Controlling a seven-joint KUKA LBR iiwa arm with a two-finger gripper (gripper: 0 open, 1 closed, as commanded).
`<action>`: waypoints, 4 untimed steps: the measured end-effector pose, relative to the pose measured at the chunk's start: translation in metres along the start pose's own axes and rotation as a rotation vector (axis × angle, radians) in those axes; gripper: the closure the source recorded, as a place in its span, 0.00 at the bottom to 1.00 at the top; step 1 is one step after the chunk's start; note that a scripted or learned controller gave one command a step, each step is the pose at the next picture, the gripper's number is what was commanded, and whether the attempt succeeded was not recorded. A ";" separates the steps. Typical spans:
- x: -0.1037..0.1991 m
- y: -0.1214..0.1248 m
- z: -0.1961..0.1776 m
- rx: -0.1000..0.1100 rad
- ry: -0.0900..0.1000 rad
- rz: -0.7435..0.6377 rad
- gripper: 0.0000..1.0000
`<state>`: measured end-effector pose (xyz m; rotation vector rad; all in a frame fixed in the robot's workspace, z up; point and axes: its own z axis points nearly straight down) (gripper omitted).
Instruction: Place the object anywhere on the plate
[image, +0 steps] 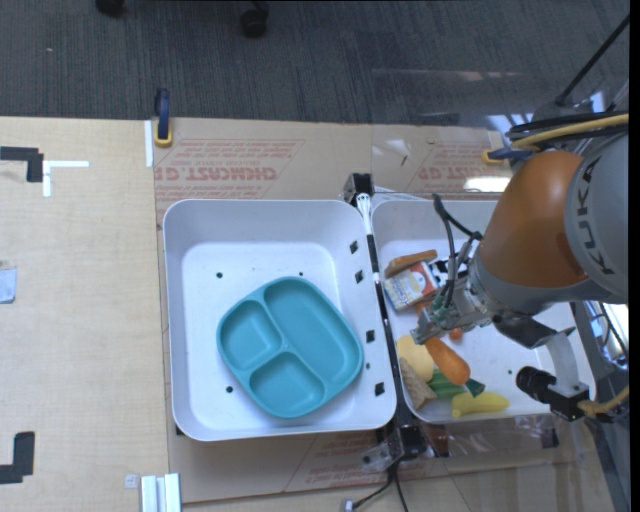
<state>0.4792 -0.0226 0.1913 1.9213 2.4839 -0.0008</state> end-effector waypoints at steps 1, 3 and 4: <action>0.044 0.033 -0.036 0.001 -0.001 0.158 1.00; 0.043 0.033 -0.044 0.002 -0.005 0.152 1.00; 0.104 0.029 0.000 0.004 0.001 -0.016 1.00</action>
